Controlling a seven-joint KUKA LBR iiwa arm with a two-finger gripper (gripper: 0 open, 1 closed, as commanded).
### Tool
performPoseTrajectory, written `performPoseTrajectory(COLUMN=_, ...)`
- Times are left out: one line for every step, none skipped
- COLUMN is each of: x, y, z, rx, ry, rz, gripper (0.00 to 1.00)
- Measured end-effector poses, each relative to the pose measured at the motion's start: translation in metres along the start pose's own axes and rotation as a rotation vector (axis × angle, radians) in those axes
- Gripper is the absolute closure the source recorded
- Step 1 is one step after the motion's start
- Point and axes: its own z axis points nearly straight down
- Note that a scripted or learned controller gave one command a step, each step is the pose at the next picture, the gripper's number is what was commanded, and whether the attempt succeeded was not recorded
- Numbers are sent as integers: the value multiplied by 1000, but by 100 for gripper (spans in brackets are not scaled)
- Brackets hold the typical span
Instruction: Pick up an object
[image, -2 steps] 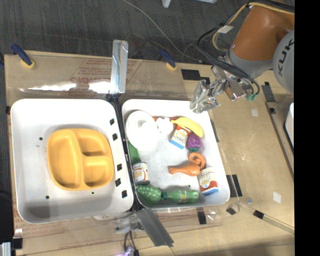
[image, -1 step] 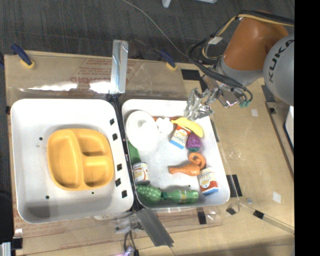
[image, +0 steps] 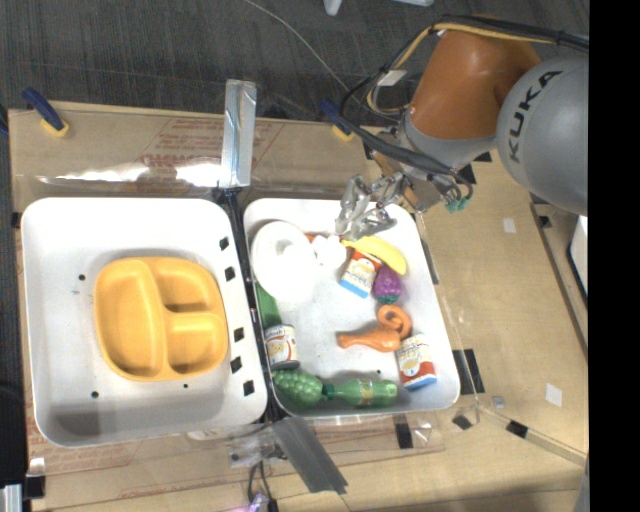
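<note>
Knobbly green bottle (image: 340, 390), curved (glossy) banana (image: 383, 251), metal claw (image: 362, 213)

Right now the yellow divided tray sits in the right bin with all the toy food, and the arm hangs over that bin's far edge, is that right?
Not quite. The camera view shows the yellow divided tray in the left bin, by itself. The toy food, such as the banana, lies in the right bin, and the gripper does hang over that bin's far edge.
</note>
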Motion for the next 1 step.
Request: performPoseTrajectory(x=23, y=-43, z=-80, rx=9, ry=-5, rz=22, gripper=100)
